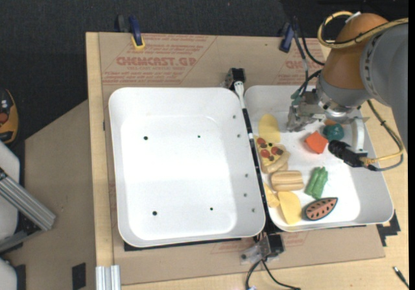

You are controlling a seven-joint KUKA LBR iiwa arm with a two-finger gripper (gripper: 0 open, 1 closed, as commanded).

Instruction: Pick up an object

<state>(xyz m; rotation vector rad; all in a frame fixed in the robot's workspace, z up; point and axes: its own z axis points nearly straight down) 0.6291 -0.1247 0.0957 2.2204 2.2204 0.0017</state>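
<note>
The right bin point(379, 201) holds several toy foods: a yellow piece point(268, 128), a pizza slice point(271, 154), a tan bread roll point(286, 181), a yellow wedge point(290, 206), a green vegetable point(317, 181), a dark watermelon slice point(320, 208), an orange-red block point(316, 143) and a teal ball point(334, 132). My gripper point(299, 116) hangs low over the bin's far part, just left of the orange-red block and right of the yellow piece. Nothing shows between its fingers.
The left bin point(123, 152) lies beside the right one, sharing a middle wall. Both sit on a cardboard-covered bench point(162, 58) with blue clamps at the far edge. The arm comes in from the right over the right bin's far corner.
</note>
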